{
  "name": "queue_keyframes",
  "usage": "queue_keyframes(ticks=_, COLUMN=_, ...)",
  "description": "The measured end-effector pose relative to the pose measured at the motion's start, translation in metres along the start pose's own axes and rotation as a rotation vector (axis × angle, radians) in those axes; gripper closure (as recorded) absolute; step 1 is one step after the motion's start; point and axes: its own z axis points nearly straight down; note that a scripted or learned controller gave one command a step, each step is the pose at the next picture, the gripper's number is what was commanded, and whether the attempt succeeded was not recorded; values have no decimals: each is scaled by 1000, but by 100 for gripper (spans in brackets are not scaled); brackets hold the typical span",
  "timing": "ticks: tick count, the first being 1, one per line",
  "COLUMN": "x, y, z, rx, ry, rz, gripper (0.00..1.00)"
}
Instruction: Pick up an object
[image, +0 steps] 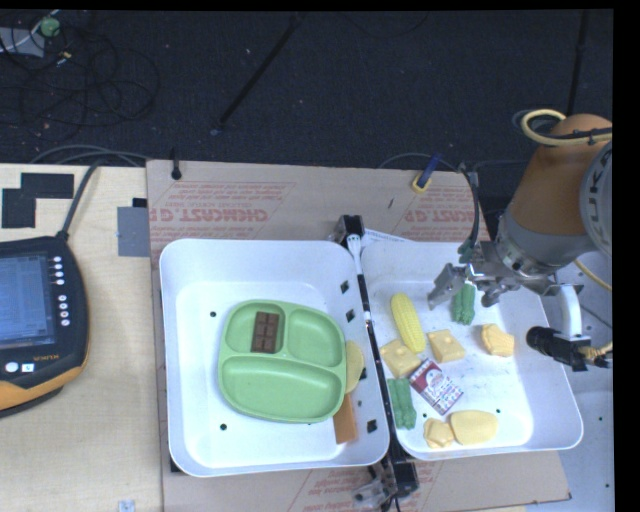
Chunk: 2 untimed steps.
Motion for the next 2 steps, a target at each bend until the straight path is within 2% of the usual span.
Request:
queue_keyframes(ticks=1, x=34, y=28, z=107, rx=-4, ry=1, rz=0, gripper=0)
queue_keyframes(ticks=2, x=32, y=27, z=92, rx=-1, ry=1, rz=3, gripper=100)
